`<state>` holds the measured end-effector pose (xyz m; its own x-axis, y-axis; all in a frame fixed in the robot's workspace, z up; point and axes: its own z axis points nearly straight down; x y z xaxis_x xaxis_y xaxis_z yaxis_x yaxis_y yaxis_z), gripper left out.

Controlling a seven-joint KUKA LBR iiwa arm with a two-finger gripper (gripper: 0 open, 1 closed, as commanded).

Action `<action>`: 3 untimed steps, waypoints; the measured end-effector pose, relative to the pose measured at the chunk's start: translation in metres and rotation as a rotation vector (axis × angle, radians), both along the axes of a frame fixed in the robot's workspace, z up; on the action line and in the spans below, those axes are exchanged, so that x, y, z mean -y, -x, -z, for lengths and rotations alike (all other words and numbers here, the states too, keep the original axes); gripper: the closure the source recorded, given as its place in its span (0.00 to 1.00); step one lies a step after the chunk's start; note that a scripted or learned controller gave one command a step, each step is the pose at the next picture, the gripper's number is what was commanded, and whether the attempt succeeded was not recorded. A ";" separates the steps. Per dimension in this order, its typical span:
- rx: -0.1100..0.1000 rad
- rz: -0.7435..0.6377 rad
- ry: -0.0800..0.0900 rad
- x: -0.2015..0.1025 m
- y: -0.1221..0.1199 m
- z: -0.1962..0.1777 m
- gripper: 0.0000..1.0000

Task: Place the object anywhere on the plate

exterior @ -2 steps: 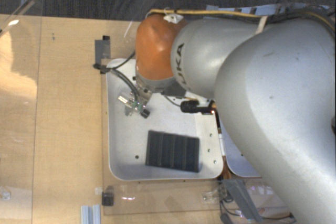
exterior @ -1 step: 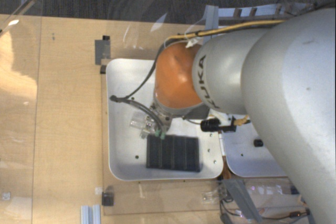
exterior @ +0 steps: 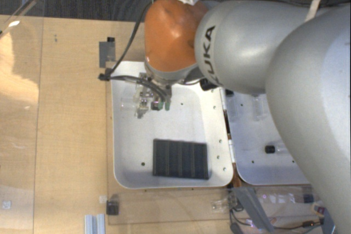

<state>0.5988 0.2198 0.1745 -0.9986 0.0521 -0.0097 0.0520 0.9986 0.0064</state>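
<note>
A dark grey ribbed rectangular plate (exterior: 180, 159) lies flat at the near end of the left white bin (exterior: 126, 167). My gripper (exterior: 149, 97) hangs over the far part of that bin, well above and beyond the plate, under the orange wrist band (exterior: 170, 35). Small green and reddish bits show at its tip, too small to identify. A small black object (exterior: 270, 149) lies in the right bin (exterior: 249, 170), partly beside the arm's bulk.
The grey arm covers most of the right bin and the upper right of the view. A black bracket (exterior: 108, 52) stands on the wooden bench by the left bin's far corner. Cables and clamps sit along the near edge.
</note>
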 end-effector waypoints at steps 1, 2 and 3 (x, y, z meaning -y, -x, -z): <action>0.002 -0.248 0.002 -0.017 0.105 -0.127 1.00; 0.005 -0.126 0.001 -0.015 0.052 -0.255 1.00; -0.005 0.312 0.001 -0.015 -0.010 -0.188 1.00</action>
<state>0.6084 0.2349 0.3626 -0.9346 0.3558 -0.0053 0.3557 0.9346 0.0049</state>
